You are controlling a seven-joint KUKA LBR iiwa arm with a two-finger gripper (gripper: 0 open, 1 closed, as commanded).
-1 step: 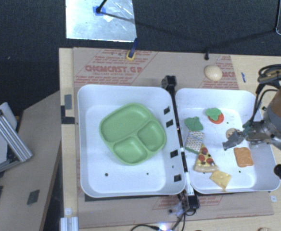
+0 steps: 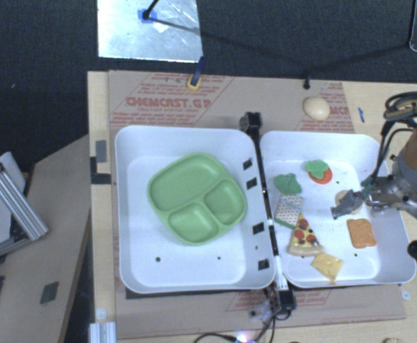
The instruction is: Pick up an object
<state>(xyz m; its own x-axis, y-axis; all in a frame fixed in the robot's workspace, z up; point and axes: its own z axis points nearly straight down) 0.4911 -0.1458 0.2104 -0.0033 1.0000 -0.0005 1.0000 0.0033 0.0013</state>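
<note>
So my gripper [image 2: 345, 204] is hanging low in the right bin [image 2: 390, 266], and honestly I can't tell how it's set from this angle. Nearest thing is the toast slice [image 2: 360, 232], flat, orange-brown, rounded corners, just below and to the right of me. Further left lie a pizza slice [image 2: 304, 239], a checkered cracker [image 2: 288, 210] and a green leafy piece [image 2: 288, 184]. There's a tomato [image 2: 318, 171] up top and a yellow cheese square [image 2: 327, 265] lower down. The left bin [image 2: 133, 263] holds a smooth green divided plate [image 2: 197, 199].
</note>
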